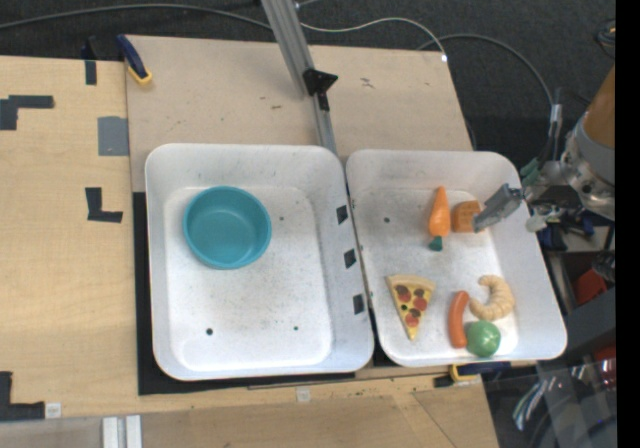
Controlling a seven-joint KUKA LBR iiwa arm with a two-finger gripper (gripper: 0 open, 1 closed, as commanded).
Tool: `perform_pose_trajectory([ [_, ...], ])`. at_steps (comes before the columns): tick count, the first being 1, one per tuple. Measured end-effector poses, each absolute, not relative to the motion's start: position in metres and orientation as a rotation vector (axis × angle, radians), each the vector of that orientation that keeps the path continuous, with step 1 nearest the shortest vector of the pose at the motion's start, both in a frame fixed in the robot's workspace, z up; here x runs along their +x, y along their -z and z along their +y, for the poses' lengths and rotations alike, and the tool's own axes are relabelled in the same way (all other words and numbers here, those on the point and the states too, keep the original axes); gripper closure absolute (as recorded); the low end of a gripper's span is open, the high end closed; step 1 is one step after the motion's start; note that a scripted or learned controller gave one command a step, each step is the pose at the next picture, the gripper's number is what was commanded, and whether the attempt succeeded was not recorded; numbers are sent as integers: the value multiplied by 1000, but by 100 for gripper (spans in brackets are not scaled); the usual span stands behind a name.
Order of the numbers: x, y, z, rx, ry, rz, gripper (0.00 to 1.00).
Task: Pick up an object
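White right bin [520, 266] holds a brown block [464, 216] touching the end effector [492, 210], grip state unclear.

Grey KUKA arm with orange band [607, 116] entering from the right; its two-finger gripper [497, 207] extends leftward over the right bin's right edge.

The wooden bench [60, 236] bears two white bins side by side, left bin [160, 236] and right bin [520, 266]
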State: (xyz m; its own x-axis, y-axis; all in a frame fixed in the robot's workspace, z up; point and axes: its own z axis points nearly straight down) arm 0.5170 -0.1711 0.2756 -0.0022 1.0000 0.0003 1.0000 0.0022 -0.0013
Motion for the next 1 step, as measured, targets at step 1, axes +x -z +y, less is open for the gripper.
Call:
perform_pose_trajectory([
  [1,517,-276,-171,-2218,-1,-2223,0],
])
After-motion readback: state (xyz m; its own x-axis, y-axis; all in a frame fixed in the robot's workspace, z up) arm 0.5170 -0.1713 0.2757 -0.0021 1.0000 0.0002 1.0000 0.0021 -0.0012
